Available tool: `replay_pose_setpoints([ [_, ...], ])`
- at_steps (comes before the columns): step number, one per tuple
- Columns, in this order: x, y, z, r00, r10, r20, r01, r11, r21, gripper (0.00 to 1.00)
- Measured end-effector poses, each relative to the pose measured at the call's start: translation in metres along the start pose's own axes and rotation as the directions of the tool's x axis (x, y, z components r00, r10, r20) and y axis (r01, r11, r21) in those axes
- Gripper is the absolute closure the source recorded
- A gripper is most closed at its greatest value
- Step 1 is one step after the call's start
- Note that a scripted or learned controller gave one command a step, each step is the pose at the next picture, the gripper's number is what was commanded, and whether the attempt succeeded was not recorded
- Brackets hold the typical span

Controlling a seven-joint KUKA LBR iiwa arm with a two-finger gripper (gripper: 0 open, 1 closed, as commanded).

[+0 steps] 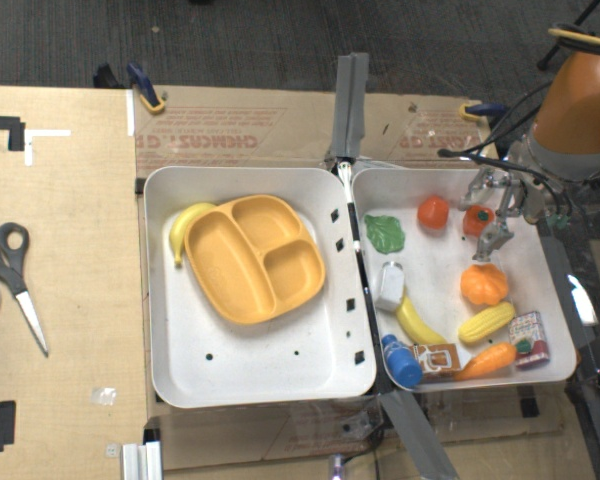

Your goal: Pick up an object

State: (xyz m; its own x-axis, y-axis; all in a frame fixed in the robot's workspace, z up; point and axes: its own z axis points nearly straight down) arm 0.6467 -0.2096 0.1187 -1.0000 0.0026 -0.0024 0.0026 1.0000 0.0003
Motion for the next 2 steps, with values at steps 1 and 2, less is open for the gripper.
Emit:
replay_pose_setpoints([
  [1, 0.099, -0.013, 0.03, 1.0, 0.014, -0.005, -0.014, 1.0, -0.001, 0.0],
  [2, 0.168, 0.025, 0.03, 0.989, -0.148, -0.005, 0.148, 0.989, -0.002, 0.0],
])
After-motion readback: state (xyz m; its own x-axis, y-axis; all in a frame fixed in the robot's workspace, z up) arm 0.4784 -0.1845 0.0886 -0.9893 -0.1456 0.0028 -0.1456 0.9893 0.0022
